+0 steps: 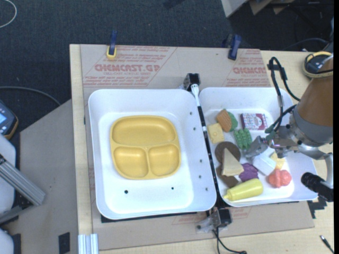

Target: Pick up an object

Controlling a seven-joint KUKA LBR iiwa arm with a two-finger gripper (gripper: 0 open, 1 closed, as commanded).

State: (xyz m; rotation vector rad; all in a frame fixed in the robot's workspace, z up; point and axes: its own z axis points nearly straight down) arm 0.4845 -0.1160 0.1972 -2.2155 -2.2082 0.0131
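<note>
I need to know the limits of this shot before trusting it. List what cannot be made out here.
- Hand, camera view: small and blurred over the right bin; whether it grips anything cannot be told.
- White item: partly covered by the hand, so its shape is unclear.
- Red packet: label print too small to read.
- Arm: cut off by the right edge.

Glossy yellow plastic tray [144, 147], smooth white bins [100, 142]
</note>
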